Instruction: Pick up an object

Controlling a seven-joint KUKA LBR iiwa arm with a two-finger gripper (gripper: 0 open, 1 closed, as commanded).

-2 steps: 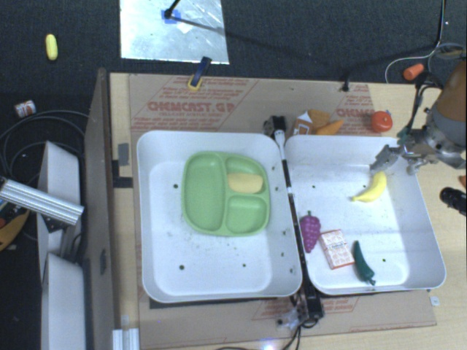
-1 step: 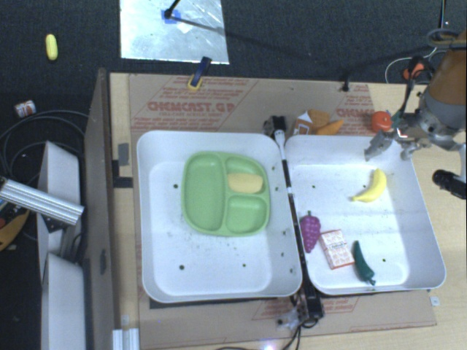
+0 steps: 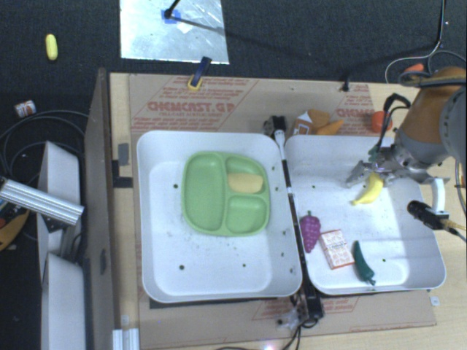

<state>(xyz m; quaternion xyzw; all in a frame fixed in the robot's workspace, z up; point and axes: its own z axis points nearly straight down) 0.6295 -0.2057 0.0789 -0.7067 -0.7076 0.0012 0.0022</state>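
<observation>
A green pepper (image 3: 363, 262) lies nearest; farther right, the spread fingers (image 3: 363, 173) straddle the banana (image 3: 371, 189) in the right bin (image 3: 423, 268).

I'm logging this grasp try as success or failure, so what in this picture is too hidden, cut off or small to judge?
- Claw: it sits right at the banana in the right bin, but the wrist covers the contact, so a grip cannot be confirmed.
- Arm: cut off by the right edge.
- Red-and-white card: print too small to read.
- Orange items behind the bins: partly hidden by the bin rim.
</observation>
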